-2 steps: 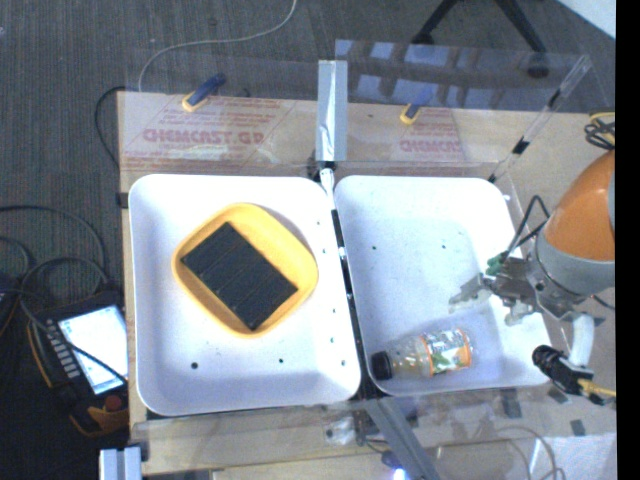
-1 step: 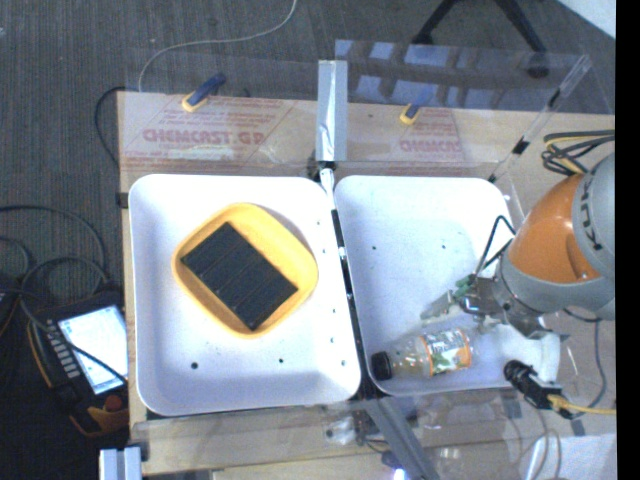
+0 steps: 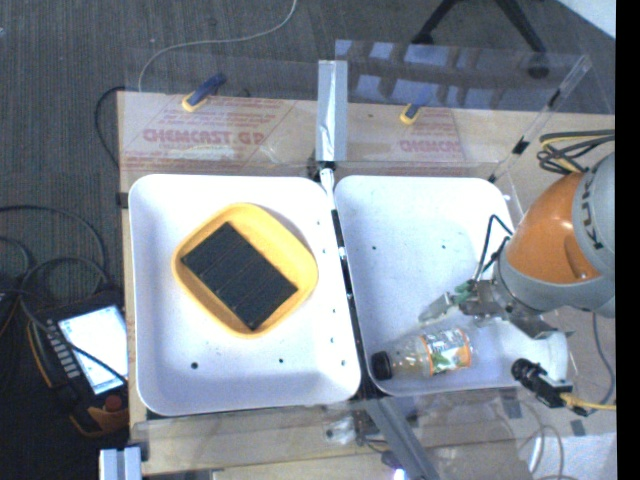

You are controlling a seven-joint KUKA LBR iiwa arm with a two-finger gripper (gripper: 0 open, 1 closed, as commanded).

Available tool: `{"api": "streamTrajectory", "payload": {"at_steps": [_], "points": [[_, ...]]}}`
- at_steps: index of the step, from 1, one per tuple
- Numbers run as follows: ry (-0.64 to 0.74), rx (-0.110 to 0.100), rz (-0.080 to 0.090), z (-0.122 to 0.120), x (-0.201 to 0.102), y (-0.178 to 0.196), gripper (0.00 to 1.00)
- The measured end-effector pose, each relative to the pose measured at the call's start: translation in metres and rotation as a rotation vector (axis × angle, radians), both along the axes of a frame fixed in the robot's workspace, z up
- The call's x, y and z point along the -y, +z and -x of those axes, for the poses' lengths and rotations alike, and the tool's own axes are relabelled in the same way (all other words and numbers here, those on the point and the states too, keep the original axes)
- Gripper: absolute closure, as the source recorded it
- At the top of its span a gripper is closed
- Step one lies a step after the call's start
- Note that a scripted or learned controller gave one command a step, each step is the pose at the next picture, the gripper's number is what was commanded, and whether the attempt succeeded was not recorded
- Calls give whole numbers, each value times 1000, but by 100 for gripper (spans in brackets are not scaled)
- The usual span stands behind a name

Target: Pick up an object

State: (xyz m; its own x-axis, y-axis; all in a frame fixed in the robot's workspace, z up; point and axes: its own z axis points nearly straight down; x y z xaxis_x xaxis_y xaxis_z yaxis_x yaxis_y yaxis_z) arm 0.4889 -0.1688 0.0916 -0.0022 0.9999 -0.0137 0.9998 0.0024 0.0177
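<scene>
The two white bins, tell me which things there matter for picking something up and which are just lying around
Belong to the job:
- plastic bottle, lying on its side in the right bin
- yellow dish with the dark grid pad, in the left bin
- gripper, over the right bin just above the bottle

Just lying about:
- handheld controller on the floor
- clamps on the bench's far edge

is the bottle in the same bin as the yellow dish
No, the bottle lies on its side in the right bin, while the yellow dish sits in the left bin.
</scene>
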Motion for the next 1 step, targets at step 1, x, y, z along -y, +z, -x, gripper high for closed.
{"api": "streamTrajectory", "payload": {"at_steps": [1], "points": [[11, 1, 3, 0, -6, 0, 0]]}}
